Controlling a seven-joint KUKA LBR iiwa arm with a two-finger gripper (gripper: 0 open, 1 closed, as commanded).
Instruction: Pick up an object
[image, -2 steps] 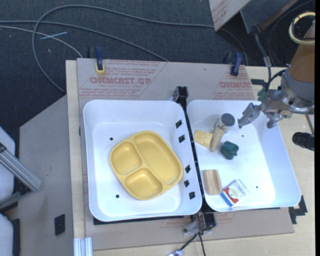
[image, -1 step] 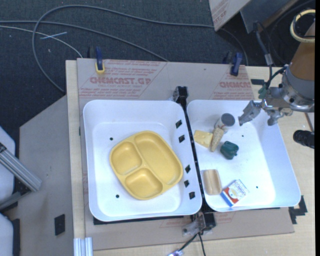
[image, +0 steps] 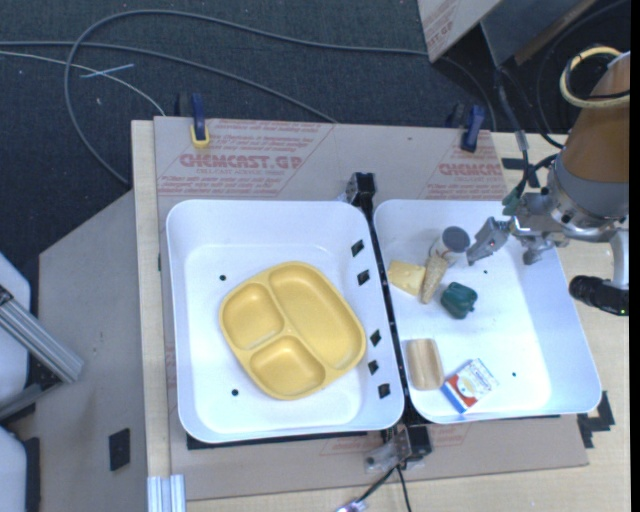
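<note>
Objects for picking lie in the right-hand bin (image: 560, 330), and the nearest cluster sits just left of and slightly below the gripper (image: 508, 240). Closest is a cream cone-shaped piece with a grey round cap (image: 441, 262), standing tilted, its long axis running from the cap down and leftward away from the jaws; the cap end is the end nearer the fingers. Touching its lower part on the far side from the jaws is a pale yellow wedge (image: 404, 277), and just below the cone, apart from it by a narrow gap, lies a dark green lump (image: 459, 299), compact and rounded with no clear long axis. Farther below the jaws, well apart, a tan block (image: 423, 362) lies near the bin's inner wall with its long axis roughly up and down in the view, and a small red, white and blue carton (image: 467, 385) rests beside it at a slant. The gripper stands with its two metal fingers spread and nothing between them; judged open and unloaded. The single arm enters from the right, so its reach to the cone runs leftward. Beyond, on the far side of the divider from the jaws, the left bin (image: 190, 300) bears a yellow compartment tray (image: 291, 328).
</note>
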